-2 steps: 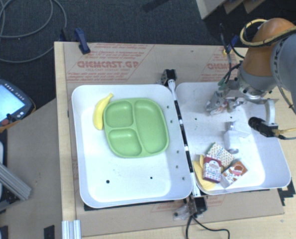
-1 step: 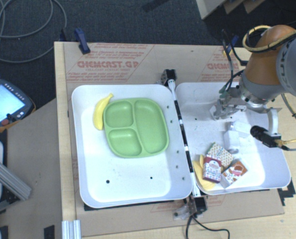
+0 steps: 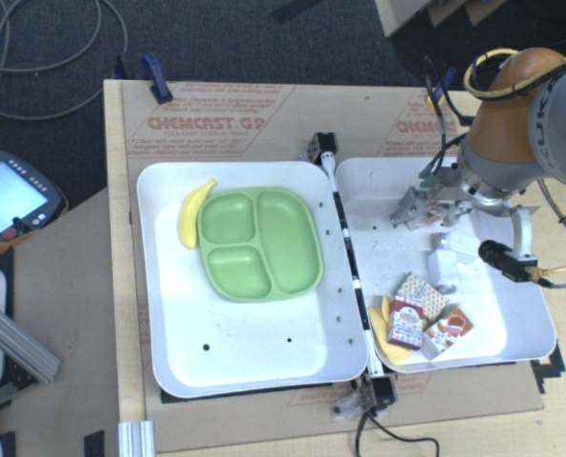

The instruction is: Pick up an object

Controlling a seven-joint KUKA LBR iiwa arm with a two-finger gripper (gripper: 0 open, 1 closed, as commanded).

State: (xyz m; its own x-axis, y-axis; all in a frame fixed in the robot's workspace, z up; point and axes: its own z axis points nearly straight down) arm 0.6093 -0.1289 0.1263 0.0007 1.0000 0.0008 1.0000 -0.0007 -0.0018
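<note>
My gripper (image 3: 414, 209) hangs over the upper middle of the right bin (image 3: 378, 184), below the arm's orange band (image 3: 506, 127). Nothing shows in its grasp. Toward the bin's front lie two small red and white cartons (image 3: 419, 314) (image 3: 447, 330), resting partly on a flat yellow item (image 3: 385, 336). A pale grey object (image 3: 444, 267) lies between the cartons and the gripper. In the left bin (image 3: 254, 360), a green divided plate (image 3: 262, 244) sits with a yellow banana (image 3: 192, 211) along its left edge.
A ridge (image 3: 344, 246) with clamps separates the two bins. Black cables (image 3: 516, 265) trail from the wrist across the right bin's right side. The bins rest on a cardboard sheet (image 3: 216, 112); a tablet (image 3: 11, 203) sits off the bench at left.
</note>
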